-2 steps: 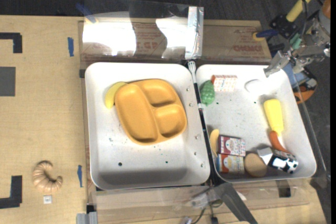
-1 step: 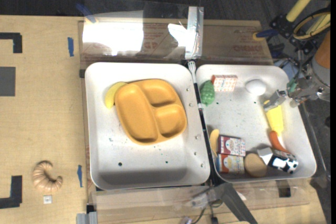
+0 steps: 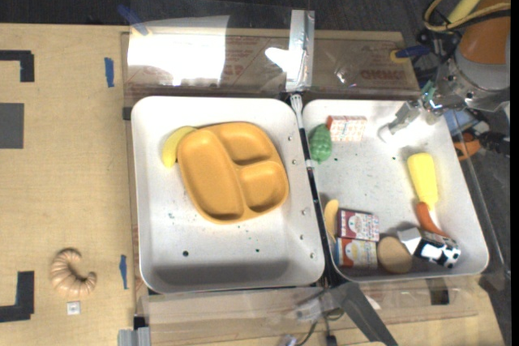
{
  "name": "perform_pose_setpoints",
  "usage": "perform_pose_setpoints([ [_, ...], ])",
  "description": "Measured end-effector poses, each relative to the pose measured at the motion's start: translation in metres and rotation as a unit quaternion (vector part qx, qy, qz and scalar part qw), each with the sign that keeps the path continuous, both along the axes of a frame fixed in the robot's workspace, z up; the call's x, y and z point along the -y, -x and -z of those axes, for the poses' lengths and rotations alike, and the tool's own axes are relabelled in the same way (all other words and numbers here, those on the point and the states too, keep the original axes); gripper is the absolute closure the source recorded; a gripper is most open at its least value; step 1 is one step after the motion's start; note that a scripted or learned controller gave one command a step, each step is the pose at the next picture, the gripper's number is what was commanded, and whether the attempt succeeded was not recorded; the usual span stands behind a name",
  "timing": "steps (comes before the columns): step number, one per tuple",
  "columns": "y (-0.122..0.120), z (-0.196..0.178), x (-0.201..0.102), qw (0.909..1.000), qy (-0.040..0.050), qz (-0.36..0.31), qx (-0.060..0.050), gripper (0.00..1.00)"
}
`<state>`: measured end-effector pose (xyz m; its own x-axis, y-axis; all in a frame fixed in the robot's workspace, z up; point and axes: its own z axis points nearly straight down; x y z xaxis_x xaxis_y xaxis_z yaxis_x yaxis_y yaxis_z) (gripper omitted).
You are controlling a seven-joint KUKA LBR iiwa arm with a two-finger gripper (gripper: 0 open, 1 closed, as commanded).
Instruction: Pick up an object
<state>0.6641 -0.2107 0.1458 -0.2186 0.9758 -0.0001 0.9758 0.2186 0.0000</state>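
Observation:
My gripper (image 3: 403,119) hangs over the back right corner of the right bin (image 3: 369,174), below the grey wrist and orange band (image 3: 485,44). It is apart from the bin's objects. Closest to it are a small red-and-white box (image 3: 347,128) and a green lumpy toy (image 3: 320,143) to its left. A yellow cylinder (image 3: 422,177) lies in front of it. Along the front wall lie a red-and-white carton (image 3: 357,237), a brown rounded piece (image 3: 395,254), a black-and-white cow toy (image 3: 439,254) and an orange stick (image 3: 427,216).
The left bin (image 3: 162,247) holds an orange divided plate (image 3: 233,168) lying over a yellow banana (image 3: 169,147). A small yellow piece (image 3: 331,211) rests by the wall between the bins. A tan croissant-like toy (image 3: 73,271) lies on the bench at far left. Cables (image 3: 454,0) hang behind the arm.

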Motion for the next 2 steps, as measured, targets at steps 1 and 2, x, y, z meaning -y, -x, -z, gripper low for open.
perform_pose_setpoints([
  [1,-0.003,0.026,-0.041,0.9996,-0.0005,-0.028,0.000,0.00],
  [2,-0.003,0.056,-0.053,0.9993,0.0022,-0.038,0.000,0.00],
])
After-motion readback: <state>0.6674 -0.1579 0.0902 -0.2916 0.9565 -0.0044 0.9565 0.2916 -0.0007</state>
